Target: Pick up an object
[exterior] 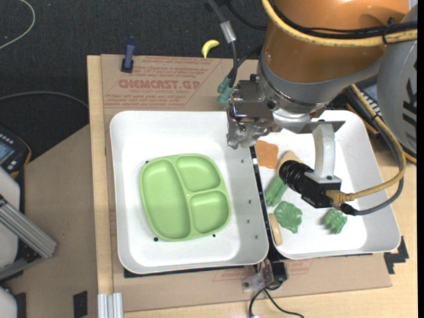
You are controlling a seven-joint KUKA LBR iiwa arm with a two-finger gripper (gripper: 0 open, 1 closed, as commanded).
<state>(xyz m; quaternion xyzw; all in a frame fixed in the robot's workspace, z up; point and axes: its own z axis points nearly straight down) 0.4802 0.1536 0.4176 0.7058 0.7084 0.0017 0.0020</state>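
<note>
1. Hand (240, 132) hangs low over the seam between the two bins; whether apart or together, cannot tell.
2. Orange piece (267, 154) lies just beside it in the right bin (361, 151): likeliest target.
3. Green plate (185, 194) lies flat in the left bin (126, 151), a poor pinch.

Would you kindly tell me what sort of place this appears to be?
Probably a robotics lab work cell: a grey-and-orange arm reaches over white bins set on a cardboard sheet, with loose cables lying on the dark surface around it.
</note>
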